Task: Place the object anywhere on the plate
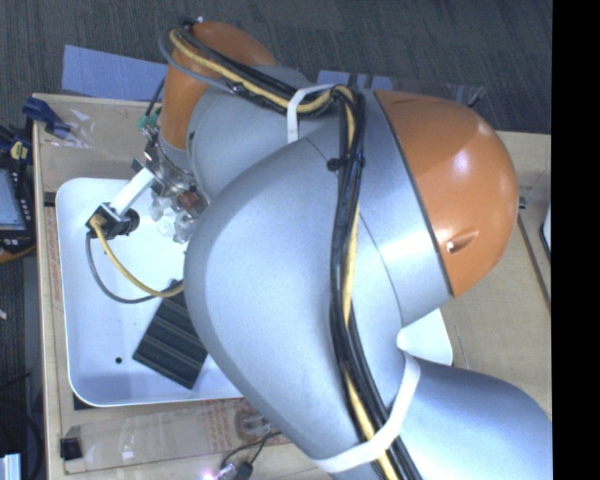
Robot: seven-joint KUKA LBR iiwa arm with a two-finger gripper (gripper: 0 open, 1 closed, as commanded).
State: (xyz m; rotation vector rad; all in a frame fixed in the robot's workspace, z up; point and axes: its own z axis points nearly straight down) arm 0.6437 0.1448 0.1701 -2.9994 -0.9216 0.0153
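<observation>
the arm (356, 272) bends low over the left white bin (75, 281), its bulk covering most of the desk (52, 122). the wrist reaches down near the bin's upper part, where the pincer (173, 211) sits; whether it is spread or pinched cannot be told, nor whether it carries anything. a dark ribbed slab (173, 342), perhaps the plate, lies in the bin just below. the object itself cannot be picked out. the step looks like reaching or lowering; next calls for settling over the slab.

You're looking at a robotics lab: big grey-and-orange cabled robot arm (375, 281), shallow white plastic bin (80, 281), plywood bench (141, 431), grey carpet (94, 28).
</observation>
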